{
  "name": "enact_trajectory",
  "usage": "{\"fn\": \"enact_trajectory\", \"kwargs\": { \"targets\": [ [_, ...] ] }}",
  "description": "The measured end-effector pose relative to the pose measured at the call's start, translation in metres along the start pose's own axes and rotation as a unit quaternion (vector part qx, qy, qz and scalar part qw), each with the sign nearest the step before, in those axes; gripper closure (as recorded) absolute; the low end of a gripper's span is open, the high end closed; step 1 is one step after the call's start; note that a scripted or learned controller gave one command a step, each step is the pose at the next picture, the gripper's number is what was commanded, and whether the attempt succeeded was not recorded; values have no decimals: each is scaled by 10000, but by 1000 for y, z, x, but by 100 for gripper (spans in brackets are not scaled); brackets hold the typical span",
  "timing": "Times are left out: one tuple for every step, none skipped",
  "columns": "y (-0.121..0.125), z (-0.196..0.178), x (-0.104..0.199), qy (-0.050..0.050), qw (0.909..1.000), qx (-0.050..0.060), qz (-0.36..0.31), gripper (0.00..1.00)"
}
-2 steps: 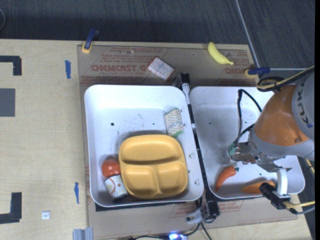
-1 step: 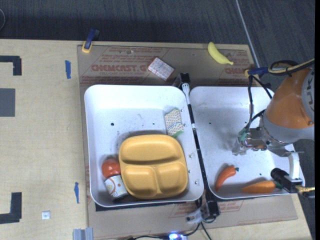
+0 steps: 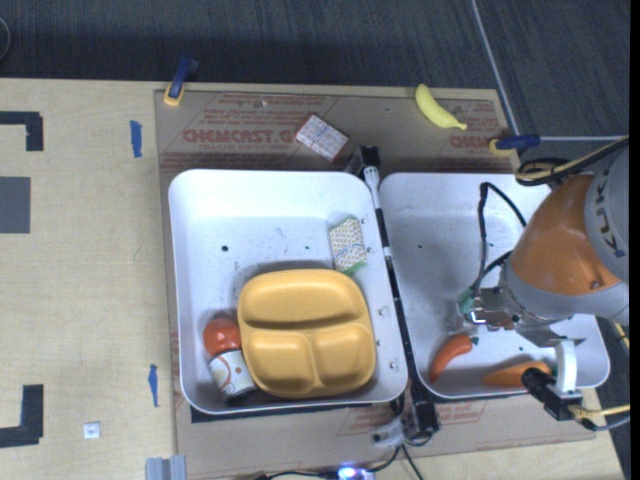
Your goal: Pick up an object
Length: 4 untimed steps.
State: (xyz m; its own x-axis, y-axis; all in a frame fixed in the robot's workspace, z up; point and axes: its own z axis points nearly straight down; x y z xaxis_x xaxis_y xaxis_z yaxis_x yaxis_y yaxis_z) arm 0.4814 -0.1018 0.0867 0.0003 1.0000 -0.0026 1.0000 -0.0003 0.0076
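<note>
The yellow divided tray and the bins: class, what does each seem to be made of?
Yellow divided tray: probably moulded plastic, going by its rounded compartments and soft satin sheen. Bins: likely thin white plastic or enamelled metal, smooth, slightly scuffed and speckled; which one is unclear.

You saw the arm [image 3: 570, 253] low in the right bin [image 3: 430, 268], its gripper [image 3: 478, 318] just above an orange pepper [image 3: 450, 353]; the yellow tray [image 3: 305, 328] sat left.

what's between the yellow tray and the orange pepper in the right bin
In the camera view, the two bins' adjoining rims and bare white floor lie between the yellow tray and the orange pepper.
</note>
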Motion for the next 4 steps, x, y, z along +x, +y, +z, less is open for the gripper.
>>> {"fn": "enact_trajectory", "kwargs": {
  "targets": [
    [35,-98,69,18,10000,33,-8,100],
    [34,-98,69,15,10000,37,-9,0],
    [30,-1,6,11,10000,30,-1,0],
    [15,1,7,9,10000,10,-3,0]
  ]
}}
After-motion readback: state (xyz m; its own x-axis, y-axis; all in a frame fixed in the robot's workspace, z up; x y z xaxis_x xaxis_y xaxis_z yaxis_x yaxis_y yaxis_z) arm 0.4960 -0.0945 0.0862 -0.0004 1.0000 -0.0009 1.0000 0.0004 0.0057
